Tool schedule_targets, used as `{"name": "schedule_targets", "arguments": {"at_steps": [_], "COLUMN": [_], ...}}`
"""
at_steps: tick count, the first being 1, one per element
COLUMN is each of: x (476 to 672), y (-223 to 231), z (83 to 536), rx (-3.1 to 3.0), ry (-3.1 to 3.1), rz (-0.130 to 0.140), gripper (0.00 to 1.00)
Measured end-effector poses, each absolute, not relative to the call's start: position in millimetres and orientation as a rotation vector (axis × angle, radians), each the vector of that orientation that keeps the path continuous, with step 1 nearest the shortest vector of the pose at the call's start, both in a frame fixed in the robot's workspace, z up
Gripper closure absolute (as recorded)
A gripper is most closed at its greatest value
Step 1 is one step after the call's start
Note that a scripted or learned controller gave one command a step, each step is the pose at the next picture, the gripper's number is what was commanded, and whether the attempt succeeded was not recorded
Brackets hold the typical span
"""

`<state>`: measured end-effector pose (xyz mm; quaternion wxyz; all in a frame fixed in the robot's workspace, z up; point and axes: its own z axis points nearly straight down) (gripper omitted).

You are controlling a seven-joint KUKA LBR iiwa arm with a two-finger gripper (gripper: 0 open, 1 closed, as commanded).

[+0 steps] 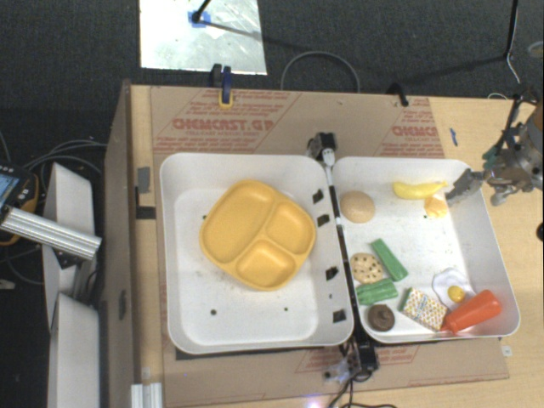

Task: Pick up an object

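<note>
— Two white bins sit side by side on the bench. What's in the left bin (183, 313)?

— Just a yellow divided plate (257, 234), lying near its middle.

— And the right bin (495, 253)?

— That's where the pickable things are. Take the tan ball (357, 206) as the marker, near the divider at the far end. A yellow banana (417, 190) lies to its right, and just right of the banana's tip there's a small orange piece (436, 206). Nearer to us than the ball sits a speckled cookie (366, 268), with a green stick (388, 259) slanting just beside it and a second green piece (376, 292) below the cookie. Further toward us from the ball is a brown round piece (381, 317), then a patterned wafer block (424, 308), a fried egg (451, 287) and an orange carrot (473, 310) in the near right corner.

— Where's the gripper (480, 187)?

— Well right of the ball, over the bin's far right rim, past the banana. One grey finger (460, 186) slants down toward the orange piece.

— Is it holding anything?

— I see nothing between its fingers, but whether they're spread or closed I can't tell from here.
</note>
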<state>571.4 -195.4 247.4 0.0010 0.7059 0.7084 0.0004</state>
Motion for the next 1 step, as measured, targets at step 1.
{"name": "schedule_targets", "arguments": {"at_steps": [1], "x": [628.2], "y": [-131.8], "z": [137.0], "rx": [2.214], "ry": [2.238], "rz": [0.0], "gripper": [0.0]}}
